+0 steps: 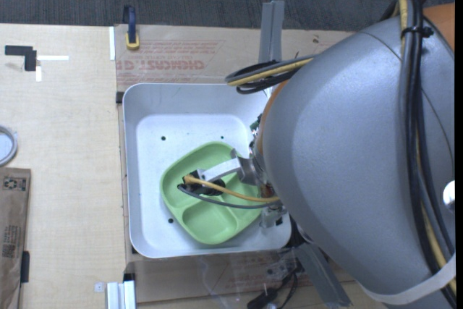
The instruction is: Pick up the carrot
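A green divided plate [210, 224] lies in the white bin [155, 155], towards its front right. My gripper [242, 168] hangs low over the plate's right rim, below the big grey arm [362, 155] that covers the bin's right side. The arm hides the gripper's tips and whatever lies under them. A small orange patch [269, 190] shows at the arm's edge by the plate; I cannot tell whether it is the carrot or part of the robot.
On the bench to the left are a roll of tape [3, 146] and a brown paper bag [12, 217]. A blue and yellow clamp [130, 27] and a grey post [272, 29] stand behind the bin.
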Available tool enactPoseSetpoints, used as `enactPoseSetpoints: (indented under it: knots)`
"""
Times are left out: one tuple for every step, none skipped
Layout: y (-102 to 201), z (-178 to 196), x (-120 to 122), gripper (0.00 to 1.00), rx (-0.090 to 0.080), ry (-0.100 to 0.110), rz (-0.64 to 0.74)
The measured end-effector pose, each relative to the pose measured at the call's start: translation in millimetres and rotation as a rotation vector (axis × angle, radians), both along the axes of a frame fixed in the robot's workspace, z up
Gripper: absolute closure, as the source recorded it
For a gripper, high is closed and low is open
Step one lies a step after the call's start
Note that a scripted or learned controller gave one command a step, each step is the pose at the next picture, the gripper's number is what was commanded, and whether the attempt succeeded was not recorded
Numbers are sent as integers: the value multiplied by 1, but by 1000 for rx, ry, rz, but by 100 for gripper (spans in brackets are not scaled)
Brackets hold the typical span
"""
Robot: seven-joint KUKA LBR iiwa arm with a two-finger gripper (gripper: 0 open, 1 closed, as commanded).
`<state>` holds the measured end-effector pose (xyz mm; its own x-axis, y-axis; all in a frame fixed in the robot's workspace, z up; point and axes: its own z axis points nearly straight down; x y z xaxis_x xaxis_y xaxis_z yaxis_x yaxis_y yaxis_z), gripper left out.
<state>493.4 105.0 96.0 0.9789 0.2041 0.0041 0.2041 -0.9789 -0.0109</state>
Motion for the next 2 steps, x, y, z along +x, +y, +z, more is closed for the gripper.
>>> enactPoseSetpoints:
  knots:
    - [-2, 1, -7, 100, -5, 27, 4]
    - [0, 54, 39, 100, -13, 8, -6]
